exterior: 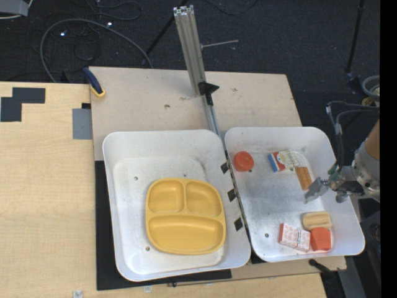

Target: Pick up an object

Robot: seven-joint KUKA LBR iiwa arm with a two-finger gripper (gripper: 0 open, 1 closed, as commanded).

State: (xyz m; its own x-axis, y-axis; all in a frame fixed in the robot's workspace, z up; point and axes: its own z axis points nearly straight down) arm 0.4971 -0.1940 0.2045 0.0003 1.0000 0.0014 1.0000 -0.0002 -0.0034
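Looking like nothing's picked up yet: the claw [319, 188] hangs empty with fingers spread at the right bin's [267, 241] 3 o'clock edge. Closest grab is the tan block [316, 220] at 5 o'clock from it, lying in the bin.

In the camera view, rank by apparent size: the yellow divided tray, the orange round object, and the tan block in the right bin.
1. Yellow divided tray, by far the largest.
2. Tan block.
3. Orange round object.
The last two look close; their order is unsure.
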